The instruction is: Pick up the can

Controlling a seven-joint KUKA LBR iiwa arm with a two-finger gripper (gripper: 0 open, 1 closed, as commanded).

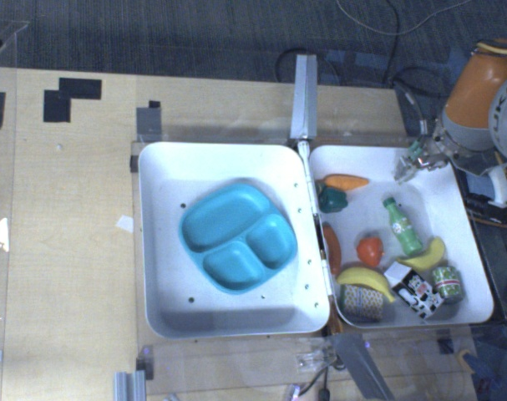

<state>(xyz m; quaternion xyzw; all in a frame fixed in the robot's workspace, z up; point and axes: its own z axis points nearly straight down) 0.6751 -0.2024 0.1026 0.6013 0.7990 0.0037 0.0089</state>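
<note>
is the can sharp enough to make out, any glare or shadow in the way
Camera view: the can near the right bin's front corner is small and soft, its label unreadable; no glare on it, lighting even; the tool at the bin's far edge is slightly blurred; soft shadow lies along the left bin's front wall.

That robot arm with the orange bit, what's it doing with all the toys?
The grey arm's pincer hangs over the far edge of the right-hand white bin. It is meant to pick up the small green-labelled can, which sits untouched in the bin's near corner beside a yellow banana and a green bottle. The left-hand white bin holds a blue divided plate.
</note>
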